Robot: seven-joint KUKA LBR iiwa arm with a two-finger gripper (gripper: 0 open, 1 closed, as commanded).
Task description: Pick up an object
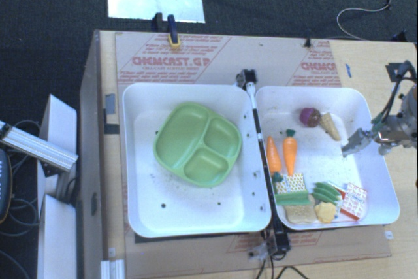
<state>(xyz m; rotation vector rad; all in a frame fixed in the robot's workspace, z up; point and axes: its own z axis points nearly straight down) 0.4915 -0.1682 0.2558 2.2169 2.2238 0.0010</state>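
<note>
Camera view: the pincer (358,142) hangs at the right edge of the frame over the right bin (375,166); whether it is wide or narrow I cannot tell. Two toy carrots (282,151) lie at the bin's left, other toy foods along its bottom. A green divided plate (197,144) sits in the left bin (147,206).

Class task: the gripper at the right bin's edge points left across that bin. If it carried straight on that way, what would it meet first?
Probably the upright orange carrot. The gripper aims left over bare floor of the right bin, and the carrot lies next in that line. The gripper's height is unclear, so it might pass above it.
</note>
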